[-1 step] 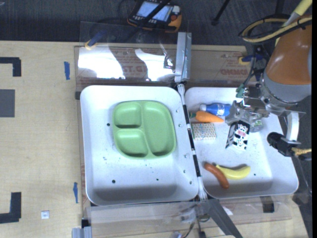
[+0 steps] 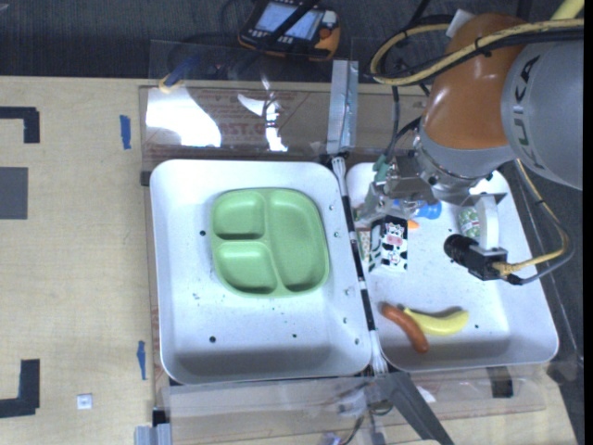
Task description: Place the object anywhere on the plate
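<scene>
A green divided plate (image 2: pixel 270 240) lies in the left white bin (image 2: pixel 185 323). In the right bin (image 2: pixel 528 332) lie a yellow banana (image 2: pixel 437 320), a red-brown sausage (image 2: pixel 406 328), a black-and-white cow-patterned carton (image 2: pixel 395 245) and a small blue-and-orange item (image 2: pixel 427 211). My gripper (image 2: pixel 394 191) hangs low over the right bin's far left part, just above the cow carton and close to the divider between the bins. The arm's bulk hides its fingertips.
A pale green-white object (image 2: pixel 479 221) and a black cable fitting (image 2: pixel 471 253) sit to the right of the gripper. The bins share a raised middle wall (image 2: pixel 352 248). A clear panel (image 2: pixel 241 109) stands behind the left bin.
</scene>
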`<state>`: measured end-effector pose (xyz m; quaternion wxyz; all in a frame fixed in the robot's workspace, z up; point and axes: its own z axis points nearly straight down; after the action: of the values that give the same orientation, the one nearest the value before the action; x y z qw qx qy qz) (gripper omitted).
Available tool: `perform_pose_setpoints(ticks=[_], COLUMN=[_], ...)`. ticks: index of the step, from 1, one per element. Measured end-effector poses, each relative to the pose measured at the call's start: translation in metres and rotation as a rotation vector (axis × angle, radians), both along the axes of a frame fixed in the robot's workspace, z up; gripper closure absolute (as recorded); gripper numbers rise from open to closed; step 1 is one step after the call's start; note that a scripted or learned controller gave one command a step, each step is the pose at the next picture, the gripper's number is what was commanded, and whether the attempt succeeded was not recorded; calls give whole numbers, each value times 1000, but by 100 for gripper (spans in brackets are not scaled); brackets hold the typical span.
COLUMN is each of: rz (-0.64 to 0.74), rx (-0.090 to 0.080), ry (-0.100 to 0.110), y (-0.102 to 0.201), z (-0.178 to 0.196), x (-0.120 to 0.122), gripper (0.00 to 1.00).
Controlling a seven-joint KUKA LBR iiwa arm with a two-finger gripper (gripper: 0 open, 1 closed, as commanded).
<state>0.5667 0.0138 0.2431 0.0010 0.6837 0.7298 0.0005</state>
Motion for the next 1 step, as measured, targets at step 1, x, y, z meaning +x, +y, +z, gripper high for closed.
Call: perform_pose_setpoints(ticks=[1], rz=[159], rx=[1], ry=[4], y=[73], z=[-59], x=[31], gripper=[100])
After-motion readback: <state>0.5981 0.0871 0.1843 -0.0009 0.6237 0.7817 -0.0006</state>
